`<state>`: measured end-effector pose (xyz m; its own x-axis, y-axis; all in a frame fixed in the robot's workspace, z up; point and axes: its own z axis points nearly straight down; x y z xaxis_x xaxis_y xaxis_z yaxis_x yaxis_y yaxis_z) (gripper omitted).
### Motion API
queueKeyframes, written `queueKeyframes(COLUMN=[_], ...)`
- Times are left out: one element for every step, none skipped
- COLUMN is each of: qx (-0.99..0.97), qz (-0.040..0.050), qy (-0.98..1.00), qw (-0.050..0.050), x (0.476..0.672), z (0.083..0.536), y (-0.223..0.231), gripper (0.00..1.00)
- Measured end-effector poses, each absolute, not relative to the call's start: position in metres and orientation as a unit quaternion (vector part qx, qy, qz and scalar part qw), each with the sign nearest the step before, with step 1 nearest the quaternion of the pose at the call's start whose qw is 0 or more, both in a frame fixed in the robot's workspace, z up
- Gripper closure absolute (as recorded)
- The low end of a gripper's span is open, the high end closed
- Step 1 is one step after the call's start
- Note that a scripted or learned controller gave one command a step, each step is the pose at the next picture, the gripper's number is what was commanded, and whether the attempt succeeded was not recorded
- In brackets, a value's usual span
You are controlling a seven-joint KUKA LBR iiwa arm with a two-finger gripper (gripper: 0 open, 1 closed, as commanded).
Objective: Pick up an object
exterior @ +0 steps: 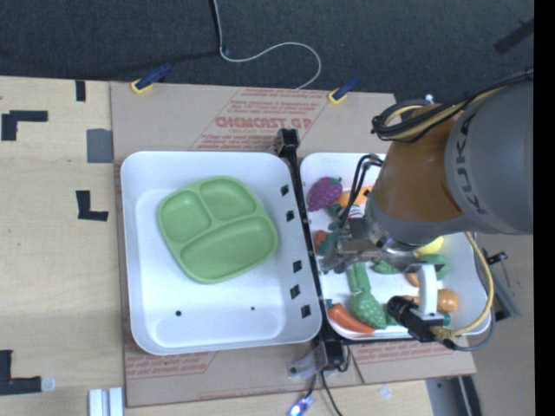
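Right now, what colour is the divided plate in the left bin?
Light green, plain; the divided plate shows clearly in the camera view, lying in the left bin.

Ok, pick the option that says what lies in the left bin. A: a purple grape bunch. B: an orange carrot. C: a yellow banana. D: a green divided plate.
D: the green divided plate lies in the left bin, apart from the toy foods piled in the right bin.

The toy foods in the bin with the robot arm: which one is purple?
The bunch of grapes, at the far left corner of the right bin beside the divider. The other toys around it are green, orange, red or yellow, so it is the single purple one.
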<state>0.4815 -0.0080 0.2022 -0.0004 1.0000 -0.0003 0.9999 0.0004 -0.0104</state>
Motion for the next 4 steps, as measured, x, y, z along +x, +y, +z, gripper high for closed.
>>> queueKeyframes(qx=[-0.703,-0.706,-0.709,-0.703], qz=[-0.0063,-0.0054,0.0054,-0.0024], qy=[-0.711,-0.708,-0.705,-0.711], qw=[-0.003,-0.004,0.003,0.000], x=[0.485,0.485,0.482,0.484], z=[0.344,0.461,0.352,0.413], y=[0.056,0.049,0.006,0.092], gripper=[1.00,1.00,1.00,1.00])
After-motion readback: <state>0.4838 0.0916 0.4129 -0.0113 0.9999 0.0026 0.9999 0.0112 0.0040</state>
